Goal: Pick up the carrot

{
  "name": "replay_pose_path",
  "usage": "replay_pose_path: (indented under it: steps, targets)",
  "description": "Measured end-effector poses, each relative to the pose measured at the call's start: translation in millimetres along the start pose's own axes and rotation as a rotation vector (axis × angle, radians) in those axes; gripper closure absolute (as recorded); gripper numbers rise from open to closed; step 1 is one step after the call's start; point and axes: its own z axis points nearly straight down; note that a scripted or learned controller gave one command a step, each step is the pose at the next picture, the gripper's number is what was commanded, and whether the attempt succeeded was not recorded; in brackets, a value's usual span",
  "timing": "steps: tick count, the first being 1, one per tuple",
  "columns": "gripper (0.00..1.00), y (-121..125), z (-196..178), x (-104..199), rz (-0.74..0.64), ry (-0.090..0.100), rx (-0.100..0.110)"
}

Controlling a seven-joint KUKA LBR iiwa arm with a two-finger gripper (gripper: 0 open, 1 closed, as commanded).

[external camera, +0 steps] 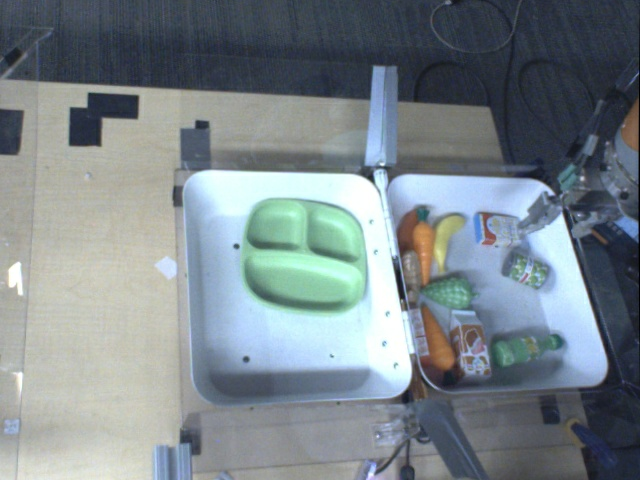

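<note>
The carrot (424, 251) is lying in the right bin (590, 348), up near that bin's 10 o'clock corner, its orange body running roughly from 12 to 6 o'clock with the green top at the 12 o'clock end. A yellow banana (446, 238) is lying just beside it at 3 o'clock, and a second orange carrot-like piece (408, 230) is pressing close at its 9 o'clock side against the bin wall. A green bumpy fruit (449, 292) is sitting at the carrot's 5 o'clock. Farther toward 3 o'clock a small red-and-white carton (491, 228) is resting, with a green can (527, 270) below it. The gripper (537, 214) is hanging at the bin's 2 o'clock corner, well apart from the carrot, just beside the carton; its pale fingers are slanting down toward 8 o'clock, and whether they are spread or closed cannot be told. The arm is reaching in from 3 o'clock. The left bin (210, 368) is carrying a green divided tray (304, 253).
</note>
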Motion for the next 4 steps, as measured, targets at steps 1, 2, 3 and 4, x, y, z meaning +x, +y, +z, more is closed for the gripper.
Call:
replay_pose_path:
  steps: [1, 2, 3, 4]
  targets:
    - [0.0, 30.5, 107.7, 56.7, -0.101, 0.001, 0.001]
    - [0.0, 62.5, 166.7, 89.9, -0.554, -0.003, -0.009]
    - [1.0, 65.1, 153.7, 92.0, -0.556, -0.002, -0.017]
    - [1.0, 81.2, 68.9, 202.5, -0.635, 0.001, -0.005]
